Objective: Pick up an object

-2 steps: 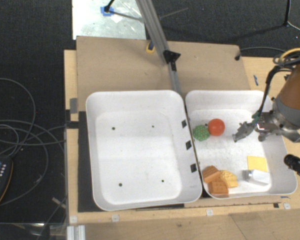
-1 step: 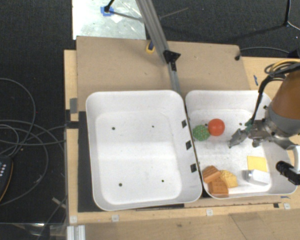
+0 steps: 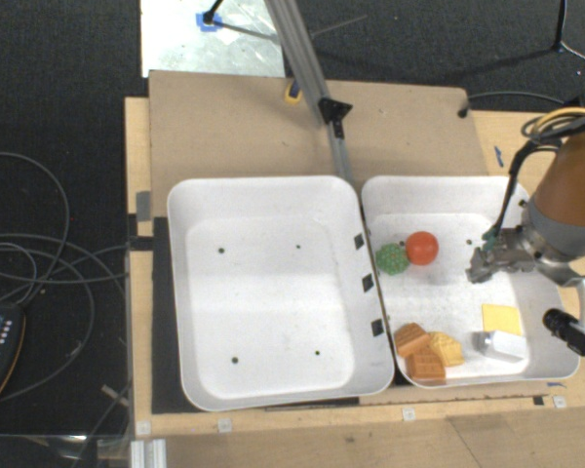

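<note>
The fingers (image 3: 480, 269), state unclear, hover over the right white bin (image 3: 448, 195), right of the round red ball (image 3: 422, 248).

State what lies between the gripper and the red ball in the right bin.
Bare white bin floor separates the gripper from the red ball in the camera view.

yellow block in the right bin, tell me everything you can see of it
The yellow block is a flat, squarish slab, plain pale yellow, matte, perhaps foam or plastic. It lies flat on the floor of the right bin, near its right wall. Just below it lies a small grey-white object, close or touching; I cannot tell which. The pincer is above-left, apart from it.
</note>
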`<state>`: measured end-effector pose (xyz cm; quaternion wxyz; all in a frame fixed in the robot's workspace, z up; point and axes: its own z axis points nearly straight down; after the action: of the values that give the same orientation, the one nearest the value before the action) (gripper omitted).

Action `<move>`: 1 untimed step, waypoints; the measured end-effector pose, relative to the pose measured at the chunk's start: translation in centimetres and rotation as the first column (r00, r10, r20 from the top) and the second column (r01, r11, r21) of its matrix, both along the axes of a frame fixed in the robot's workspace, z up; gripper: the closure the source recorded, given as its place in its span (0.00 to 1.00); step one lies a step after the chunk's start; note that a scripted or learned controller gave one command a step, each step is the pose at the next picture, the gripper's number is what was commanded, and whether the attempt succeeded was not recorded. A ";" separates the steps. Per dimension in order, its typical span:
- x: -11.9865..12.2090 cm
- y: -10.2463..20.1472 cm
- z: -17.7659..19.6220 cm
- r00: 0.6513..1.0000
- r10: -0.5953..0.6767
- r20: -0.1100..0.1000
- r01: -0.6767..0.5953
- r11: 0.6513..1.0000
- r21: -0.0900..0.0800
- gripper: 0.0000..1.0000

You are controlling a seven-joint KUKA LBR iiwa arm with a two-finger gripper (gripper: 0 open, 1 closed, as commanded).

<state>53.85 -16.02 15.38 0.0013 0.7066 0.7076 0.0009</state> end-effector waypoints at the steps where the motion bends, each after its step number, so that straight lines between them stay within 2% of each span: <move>1: 0.4 -0.1 4.4 1.000 0.003 0.003 -0.003 1.000 -0.001 1.00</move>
<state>54.28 -16.14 19.75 0.0027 0.7055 0.7087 0.0015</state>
